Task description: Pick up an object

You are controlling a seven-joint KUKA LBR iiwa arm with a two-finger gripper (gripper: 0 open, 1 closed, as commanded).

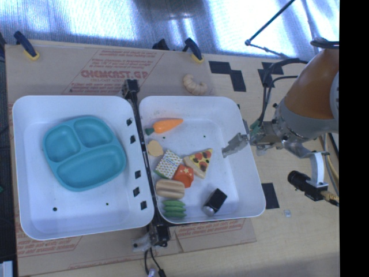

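Gripper (235, 144) hangs at the right rim of the right bin (249, 180), tilted in from the arm (311, 97) on the right. It has nothing in it that I can see; how far it is open, I cannot tell at this size and angle.

Toy food lies in that bin, all to the gripper's left. Nearest is the pizza slice (199, 162), just beside and slightly below the gripper, its long axis running slantwise from lower left to upper right. Touching it on the lower left is a red piece (184, 176), and left of that a checkered block (168, 164). The carrot (168, 125) lies farther up and left, long axis near level. A black block (214, 201) sits below, near the front rim, apart from the rest.

Left bin (23, 172) holds a blue tray (85, 152), well apart from the gripper.

Judging by closeness, the pizza is the likely pick: a short move left and down, though its red neighbour crowds one side.
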